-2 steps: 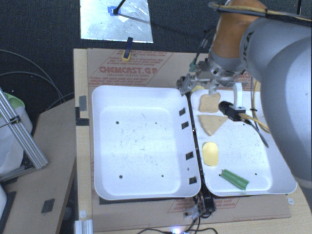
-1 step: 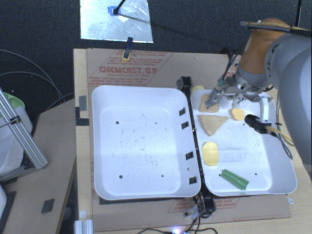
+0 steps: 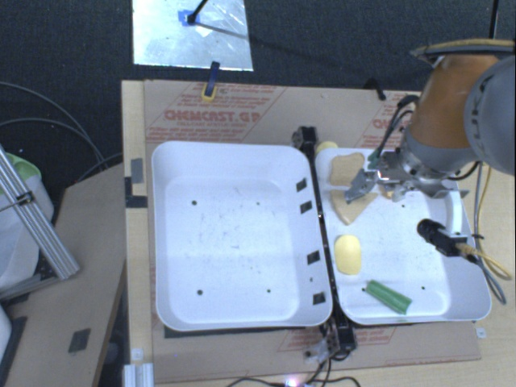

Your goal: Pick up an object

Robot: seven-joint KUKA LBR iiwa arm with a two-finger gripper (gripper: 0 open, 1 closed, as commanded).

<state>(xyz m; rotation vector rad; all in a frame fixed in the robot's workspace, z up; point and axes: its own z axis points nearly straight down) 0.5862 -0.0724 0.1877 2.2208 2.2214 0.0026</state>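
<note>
The right bin point(image 3: 463, 297) holds a tan, slice-shaped piece point(image 3: 345, 169) at its far left, a pale yellow oval point(image 3: 347, 254) nearer the front, and a green cylinder point(image 3: 389, 296) by the front wall. A small yellow object point(image 3: 326, 147) sits at that bin's far-left corner. My gripper point(image 3: 364, 185) hangs low over the tan piece's right side and covers part of it. From above I cannot tell whether it touches the piece.
The left bin point(image 3: 234, 156) lies beside the right one, with a black divider strip point(image 3: 318, 216) between them. The grey and orange arm point(image 3: 459, 111) covers the right bin's far-right part. A black fitting with a yellow cable point(image 3: 439, 236) hangs over the bin's right side.
</note>
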